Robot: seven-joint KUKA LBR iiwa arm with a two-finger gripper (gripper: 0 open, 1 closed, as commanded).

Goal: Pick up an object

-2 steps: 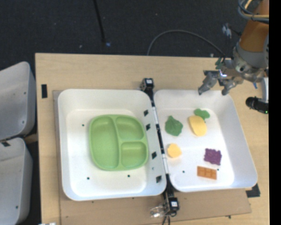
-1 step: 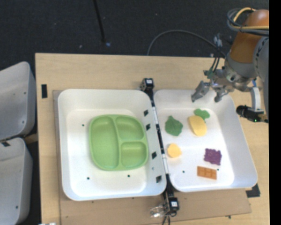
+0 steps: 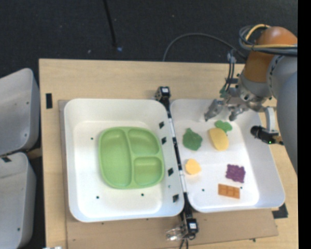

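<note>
Arm parked over the back of the right bin, nothing in its grip

The gripper [image 3: 224,111] hangs at the far end of the right bin [image 3: 264,191] with its fingers spread, just above a small green piece [image 3: 223,125] and a yellow lump [image 3: 218,139]. Also in there: a dark green chunk [image 3: 192,139], a small yellow bit [image 3: 193,166], a purple block [image 3: 235,173] and an orange waffle-ish slab [image 3: 229,191] (near the front). The left bin [image 3: 75,139] holds a green divided tray [image 3: 130,156].
</note>
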